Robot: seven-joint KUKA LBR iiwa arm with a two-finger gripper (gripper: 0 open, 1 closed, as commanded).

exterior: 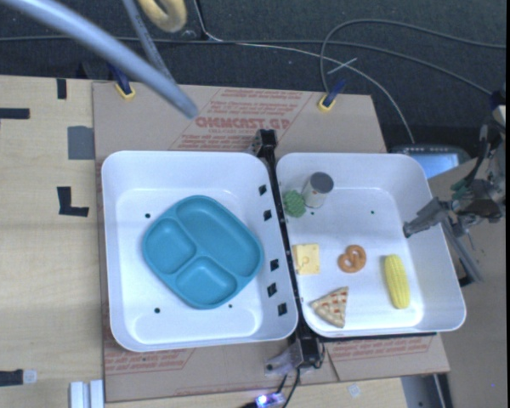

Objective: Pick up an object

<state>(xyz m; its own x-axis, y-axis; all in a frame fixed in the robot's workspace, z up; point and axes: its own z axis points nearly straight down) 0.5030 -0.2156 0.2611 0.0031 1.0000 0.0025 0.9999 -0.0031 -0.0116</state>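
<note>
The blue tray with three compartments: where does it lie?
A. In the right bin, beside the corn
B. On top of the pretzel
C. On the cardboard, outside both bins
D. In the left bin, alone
D: the blue tray lies flat on the floor of the left bin, while the corn and the pretzel lie in the right bin.

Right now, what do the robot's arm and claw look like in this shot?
The claw is dark grey and slender, narrowing to a point by the right rim of the right bin. Behind it, the wrist is a dark, blurred cluster of parts with thin cables running around it. Any markings are too small to read.
</note>
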